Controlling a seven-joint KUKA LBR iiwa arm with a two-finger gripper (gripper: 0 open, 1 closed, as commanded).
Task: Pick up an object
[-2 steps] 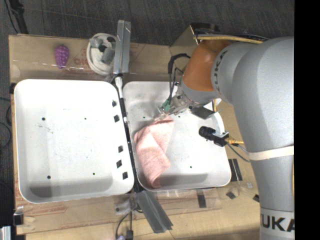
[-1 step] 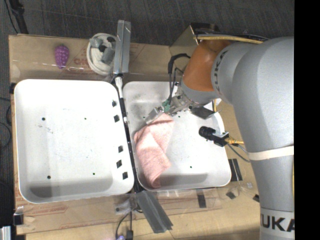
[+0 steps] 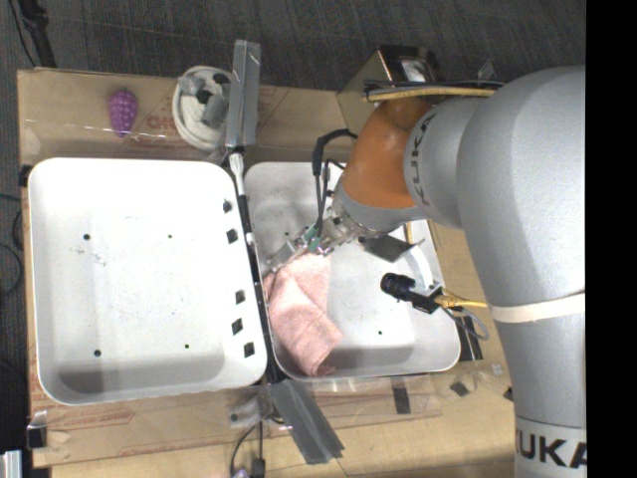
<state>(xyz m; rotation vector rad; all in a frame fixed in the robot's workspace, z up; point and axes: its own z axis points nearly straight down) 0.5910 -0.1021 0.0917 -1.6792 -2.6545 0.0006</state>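
Observation:
A pink folded cloth [image 3: 302,312] lies in the right bin [image 3: 398,352], pressed against its left wall and reaching down to the near edge. My gripper [image 3: 309,239] hangs low in that bin, right at the cloth's upper end, seemingly touching its top edge. The grey arm with the orange band comes in from the right and covers the bin's upper right part.
The left bin [image 3: 60,267] sits beside it, past a raised divider with black clips [image 3: 239,267]. On the bench behind the bins lie a purple grape-like toy [image 3: 122,111] and a white ring-shaped roll [image 3: 202,106].

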